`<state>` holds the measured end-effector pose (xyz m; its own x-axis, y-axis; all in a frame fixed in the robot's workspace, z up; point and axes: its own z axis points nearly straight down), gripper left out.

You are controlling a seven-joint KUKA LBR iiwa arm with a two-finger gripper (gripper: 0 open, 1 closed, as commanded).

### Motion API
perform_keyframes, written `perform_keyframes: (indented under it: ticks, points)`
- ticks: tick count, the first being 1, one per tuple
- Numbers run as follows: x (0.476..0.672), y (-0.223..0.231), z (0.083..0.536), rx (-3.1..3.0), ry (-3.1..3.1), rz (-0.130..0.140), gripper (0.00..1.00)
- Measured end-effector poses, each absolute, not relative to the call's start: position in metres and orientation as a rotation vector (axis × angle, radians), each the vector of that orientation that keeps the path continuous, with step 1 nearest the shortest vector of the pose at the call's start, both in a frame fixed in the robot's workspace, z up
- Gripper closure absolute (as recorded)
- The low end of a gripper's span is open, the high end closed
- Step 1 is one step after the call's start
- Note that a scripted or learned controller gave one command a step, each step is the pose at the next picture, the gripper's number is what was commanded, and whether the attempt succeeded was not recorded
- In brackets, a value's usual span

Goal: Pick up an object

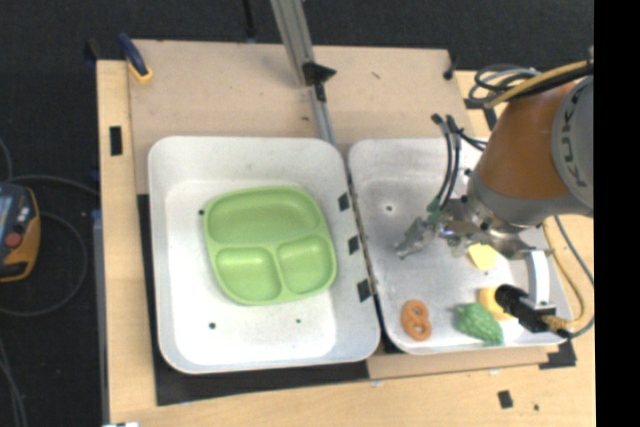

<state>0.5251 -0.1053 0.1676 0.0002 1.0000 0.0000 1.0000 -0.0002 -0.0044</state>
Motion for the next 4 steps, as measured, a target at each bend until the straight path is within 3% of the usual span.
perform_keyframes:
  ticks: [1,2,4]
  points:
    - [0.517,-0.102,0.107,-2.22,-2.218,0.005,0.0]
    - [0.52,-0.103,0.122,-2.229,-2.217,-0.003,1.0]
    - [0.521,-0.097,0.225,-2.222,-2.23,-0.006,1.0]
